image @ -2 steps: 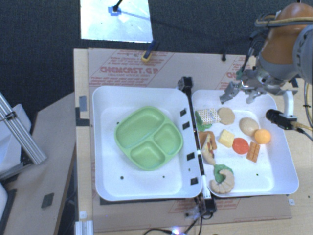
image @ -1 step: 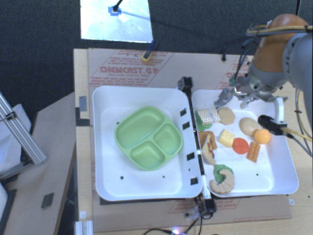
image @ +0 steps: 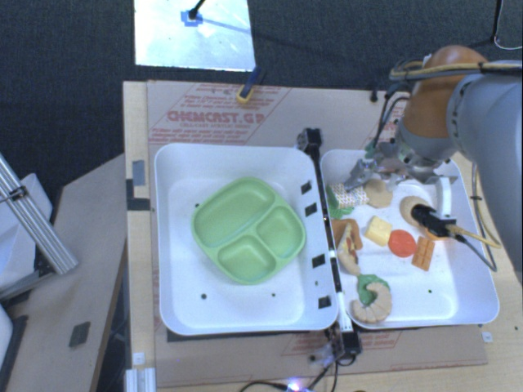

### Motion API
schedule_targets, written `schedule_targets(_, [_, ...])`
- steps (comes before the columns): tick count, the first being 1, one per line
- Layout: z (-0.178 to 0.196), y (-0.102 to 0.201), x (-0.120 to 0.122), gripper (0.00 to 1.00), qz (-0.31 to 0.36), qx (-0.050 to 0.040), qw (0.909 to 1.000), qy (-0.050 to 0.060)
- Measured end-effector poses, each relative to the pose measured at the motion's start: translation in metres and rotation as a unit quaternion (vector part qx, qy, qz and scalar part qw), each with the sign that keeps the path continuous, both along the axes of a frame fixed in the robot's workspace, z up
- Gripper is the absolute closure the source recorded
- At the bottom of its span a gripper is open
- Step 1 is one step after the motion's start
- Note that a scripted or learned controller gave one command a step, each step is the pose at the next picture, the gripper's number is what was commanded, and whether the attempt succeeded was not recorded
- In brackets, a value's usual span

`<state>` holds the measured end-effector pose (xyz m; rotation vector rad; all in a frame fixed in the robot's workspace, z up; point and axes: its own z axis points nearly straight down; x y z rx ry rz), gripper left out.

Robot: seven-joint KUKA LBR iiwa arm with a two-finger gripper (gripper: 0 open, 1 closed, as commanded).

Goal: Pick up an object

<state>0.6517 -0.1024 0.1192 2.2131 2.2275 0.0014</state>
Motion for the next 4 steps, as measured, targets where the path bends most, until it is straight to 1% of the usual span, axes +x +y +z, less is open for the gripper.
schedule_targets(1, [-0.028,0.000,0.005,0.00,0.000,0.0002,1.0000,-0.005])
schedule_targets(2, [-0.014,0.000,0.008,1.00,0.000,-0.0009,0.9999,-0.012])
schedule_targets(3, [0.050,-0.001,0.009,1.00,-0.001,0.0000,1.0000,-0.001])
schedule_targets(4, [0.103,-0.001,0.011,1.00,0.000,0.0001,1.0000,-0.001])
